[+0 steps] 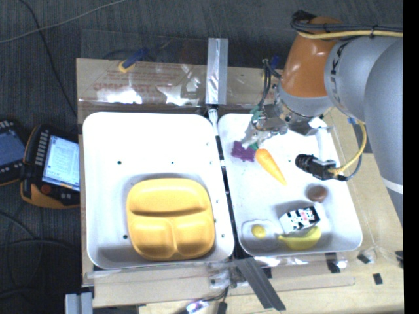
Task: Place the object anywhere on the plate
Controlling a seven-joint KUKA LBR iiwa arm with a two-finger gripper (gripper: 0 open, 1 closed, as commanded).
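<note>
Gripper (pixel 260 134) seen low over the far end of the right bin (pixel 347 237), wrist nearly vertical, presumably to come down on the toys from above. Purple object (pixel 243 152) lay just below and to the left of the fingertips, touching or nearly so; carrot (pixel 270 164) just below and to the right, tip pointing away from the hand. Neither visibly between the fingers, so no grasp recorded; whether open or closed could not be told at this resolution. Target judged to be 1 of these 2, more likely the purple piece: small, lumpy, irregular outline, dark violet against white. Yellow plate (pixel 171 217), sectioned into 3 compartments, sat in the left bin (pixel 105 136), well away from the hand, across the divider; nothing on it. Other toys grouped at the near end of the right bin, far from the hand.
</note>
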